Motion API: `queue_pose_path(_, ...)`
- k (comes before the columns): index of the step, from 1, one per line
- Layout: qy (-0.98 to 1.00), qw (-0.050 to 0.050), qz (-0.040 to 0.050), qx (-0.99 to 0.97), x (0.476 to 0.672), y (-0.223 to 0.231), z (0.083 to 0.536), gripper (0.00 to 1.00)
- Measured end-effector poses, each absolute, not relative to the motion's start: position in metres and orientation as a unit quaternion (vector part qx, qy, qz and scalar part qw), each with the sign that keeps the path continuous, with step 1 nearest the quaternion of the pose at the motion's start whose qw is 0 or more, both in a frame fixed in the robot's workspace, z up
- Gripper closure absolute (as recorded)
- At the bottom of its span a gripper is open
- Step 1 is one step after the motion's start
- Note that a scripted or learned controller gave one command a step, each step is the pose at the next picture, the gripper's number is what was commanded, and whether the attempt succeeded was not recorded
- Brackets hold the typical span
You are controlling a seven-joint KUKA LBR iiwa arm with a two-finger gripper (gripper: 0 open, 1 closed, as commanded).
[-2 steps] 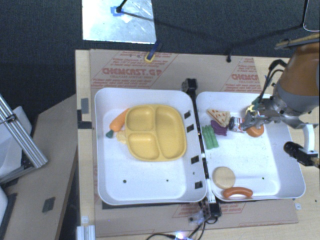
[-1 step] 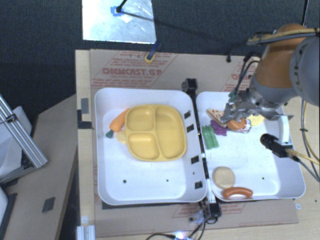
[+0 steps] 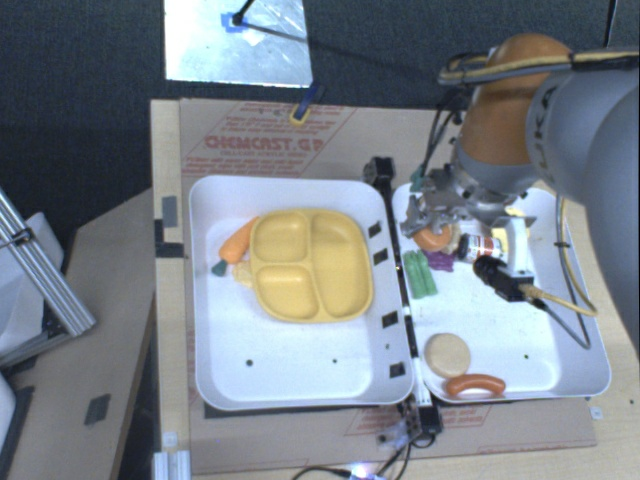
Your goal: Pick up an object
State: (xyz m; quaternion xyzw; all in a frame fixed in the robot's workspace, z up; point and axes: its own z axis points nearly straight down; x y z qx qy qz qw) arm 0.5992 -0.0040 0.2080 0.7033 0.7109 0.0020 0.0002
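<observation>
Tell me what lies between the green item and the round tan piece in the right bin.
In the camera view, bare white bin floor runs from the green item down to the round tan piece; nothing sits between them.

Lighting: even, bright overhead. You see glare on the foil sheet (image 3: 238, 30) at 11 o'clock; soft shadows inside both bins; mild overall blur, arm (image 3: 570, 118) softest.

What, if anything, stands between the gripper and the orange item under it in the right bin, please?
Nothing visible does. The gripper hangs right over the orange item in the right bin; a purple piece and a green piece lie just beside it.
</observation>
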Motion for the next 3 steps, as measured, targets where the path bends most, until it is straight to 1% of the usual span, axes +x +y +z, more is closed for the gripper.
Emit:
queue_pose_path(1,0.711,0.000,0.0021,0.703,0.609,0.053,0.225,1.00)
queue_pose_path(2,0.710,0.001,0.0020,0.704,0.627,0.087,0.235,1.00)
queue_pose_path(3,0.707,0.000,-0.0002,0.707,0.620,0.079,0.222,1.00)
